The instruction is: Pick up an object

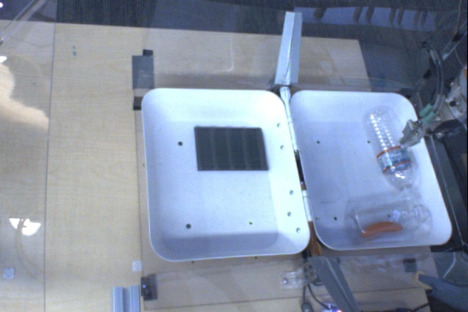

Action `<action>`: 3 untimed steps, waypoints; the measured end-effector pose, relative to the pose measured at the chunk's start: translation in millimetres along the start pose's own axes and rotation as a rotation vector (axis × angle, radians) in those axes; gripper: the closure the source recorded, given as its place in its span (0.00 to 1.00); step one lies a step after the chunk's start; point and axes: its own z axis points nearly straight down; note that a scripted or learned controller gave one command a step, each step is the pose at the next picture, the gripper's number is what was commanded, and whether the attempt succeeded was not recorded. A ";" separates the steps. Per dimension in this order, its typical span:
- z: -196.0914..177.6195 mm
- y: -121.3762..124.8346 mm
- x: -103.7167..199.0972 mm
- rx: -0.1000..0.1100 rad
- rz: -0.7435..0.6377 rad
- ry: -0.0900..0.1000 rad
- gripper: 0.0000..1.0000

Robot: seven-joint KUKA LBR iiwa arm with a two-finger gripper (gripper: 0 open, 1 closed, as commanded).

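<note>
the arm is at the approach step of the pick: its gripper (411, 132) hangs over the right white bin (329, 157), at about three o'clock in the camera view, and nothing is lifted yet. whether the jaws are released or clenched cannot be told at this size and blur.

the likeliest target, a clear plastic water bottle with a blue and orange label (387, 146), lies on its side in that bin, touching or just beside the tip, on its eight o'clock side. a clear plastic tumbler with something orange inside (384, 221) lies near the bin's six o'clock wall, apart from the tip.

the next move probably calls for a short drop astride the bottle's narrow width; the round, slick body could roll away. the left white bin (168, 186) holds a dark ribbed rectangular pad (230, 148) on the wooden tabletop (88, 157).
</note>
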 end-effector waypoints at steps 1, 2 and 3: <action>0.1 0.0 0.0 0.000 0.000 0.000 0.00; 147.7 35.9 -31.0 -0.021 -0.072 -0.014 0.00; 173.7 65.9 -39.7 -0.006 -0.140 -0.004 0.00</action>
